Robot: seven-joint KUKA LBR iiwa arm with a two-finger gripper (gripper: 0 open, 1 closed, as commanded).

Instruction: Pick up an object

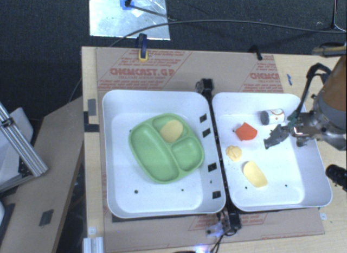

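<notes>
Reaching in from the right, the arm (331,105) is hanging its gripper (277,136) over the right bin (314,192), beside a red block (246,131); whether it is wide or narrow I cannot tell. A small cylinder (271,116), a yellow lump (233,152) and a yellow oval (255,174) are lying in that bin. A green tray (157,159) is sitting in the left bin (119,192), holding a yellow piece (171,131).

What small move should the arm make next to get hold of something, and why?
Probably shift the gripper left toward the orange-red block and lower it: the gripper hangs over the right bin with nothing visible between its fingers, and that block lies closest, apart from its neighbours.
</notes>
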